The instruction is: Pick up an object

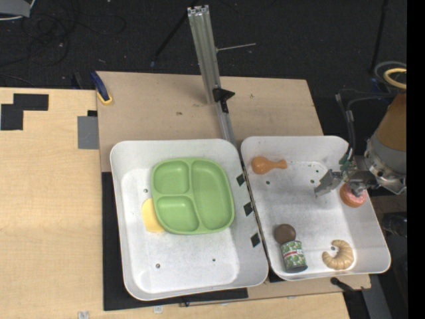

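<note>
My gripper hangs over the right edge of the right bin, reaching in from the right. A small red-orange round object lies right beside and just below it, partly covered by the wrist. Whether they touch I cannot tell. Elsewhere in that bin lie an orange drumstick-shaped toy at the back left, a brown round object, a green-labelled can in front of it, and a tan croissant at the front right.
The left bin holds a green divided plate with a yellow item poking out from under its left edge. A metal post rises behind the bins. Black clips sit along the seam between the bins.
</note>
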Controlling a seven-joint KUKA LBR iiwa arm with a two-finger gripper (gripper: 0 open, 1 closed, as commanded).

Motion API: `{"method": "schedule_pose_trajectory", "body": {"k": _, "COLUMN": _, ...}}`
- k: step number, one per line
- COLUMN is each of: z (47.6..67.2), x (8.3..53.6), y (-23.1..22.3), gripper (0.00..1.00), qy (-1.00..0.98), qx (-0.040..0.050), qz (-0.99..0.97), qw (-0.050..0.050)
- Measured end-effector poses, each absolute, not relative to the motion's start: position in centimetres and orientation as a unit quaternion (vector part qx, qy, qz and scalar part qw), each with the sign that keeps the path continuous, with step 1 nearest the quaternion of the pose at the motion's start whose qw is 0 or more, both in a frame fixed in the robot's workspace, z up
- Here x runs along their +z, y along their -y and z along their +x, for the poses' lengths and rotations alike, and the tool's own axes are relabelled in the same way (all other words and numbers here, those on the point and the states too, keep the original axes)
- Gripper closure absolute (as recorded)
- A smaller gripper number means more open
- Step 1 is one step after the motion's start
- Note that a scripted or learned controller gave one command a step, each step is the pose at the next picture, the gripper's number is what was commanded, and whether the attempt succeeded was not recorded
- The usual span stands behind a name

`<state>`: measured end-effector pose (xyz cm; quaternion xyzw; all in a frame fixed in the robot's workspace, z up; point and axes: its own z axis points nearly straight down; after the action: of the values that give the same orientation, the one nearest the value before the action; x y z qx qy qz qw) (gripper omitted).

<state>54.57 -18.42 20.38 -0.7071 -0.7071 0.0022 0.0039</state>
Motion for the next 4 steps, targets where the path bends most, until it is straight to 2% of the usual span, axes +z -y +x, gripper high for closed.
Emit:
{"method": "schedule_pose_trajectory", "body": {"k": 1, "z": 53.6, "x": 14.3, "y": 18.1, "gripper": 0.0, "qy": 0.707, "qx": 0.0022, "qz": -0.707, "qw": 0.004}}
{"method": "schedule_pose_trajectory", "body": {"k": 2, "z": 53.8, "x": 9.5, "y": 18.0, "gripper": 0.0, "qy": 0.707, "qx": -0.0008, "qz": -0.707, "qw": 0.0}}
{"method": "schedule_pose_trajectory", "body": {"k": 3, "z": 53.9, "x": 10.9, "y": 18.6, "gripper": 1.0, "qy": 0.705, "qx": 0.0, "qz": -0.709, "qw": -0.008}}
{"method": "schedule_pose_trajectory", "body": {"k": 4, "z": 55.0, "x": 16.3, "y": 18.9, "gripper": 1.0, "qy": 0.707, "qx": -0.0005, "qz": -0.707, "qw": -0.001}}
